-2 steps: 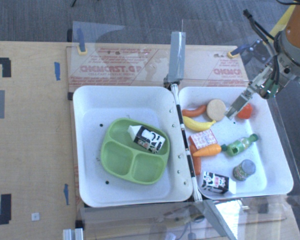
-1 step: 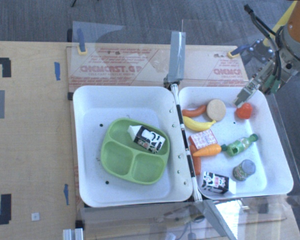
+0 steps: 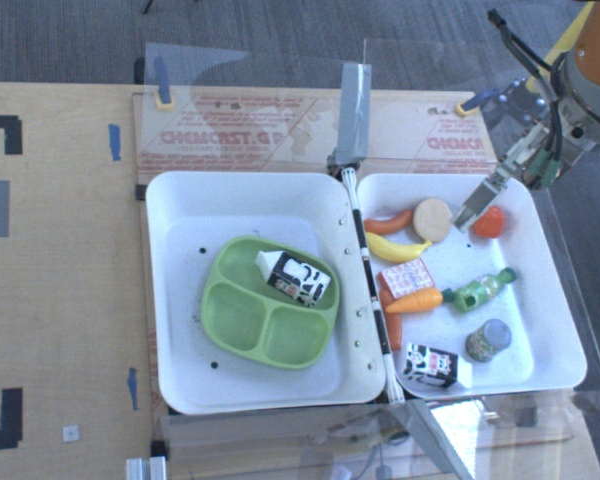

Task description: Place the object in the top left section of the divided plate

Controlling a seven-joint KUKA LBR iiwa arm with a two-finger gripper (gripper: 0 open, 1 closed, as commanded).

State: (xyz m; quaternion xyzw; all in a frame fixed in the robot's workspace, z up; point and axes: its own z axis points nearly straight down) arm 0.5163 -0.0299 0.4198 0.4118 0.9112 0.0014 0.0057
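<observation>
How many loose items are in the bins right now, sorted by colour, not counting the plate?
Black-and-white cartons: 2
Orange or red: 4, namely carrot, sausage, red box, red ball
Yellow banana: 1
Tan disc: 1
Green bottle: 1
Grey can: 1
Total: 10

Grey carpet floor (image 3: pixel 280 18) lies beyond a light wooden bench (image 3: pixel 60 298).
</observation>
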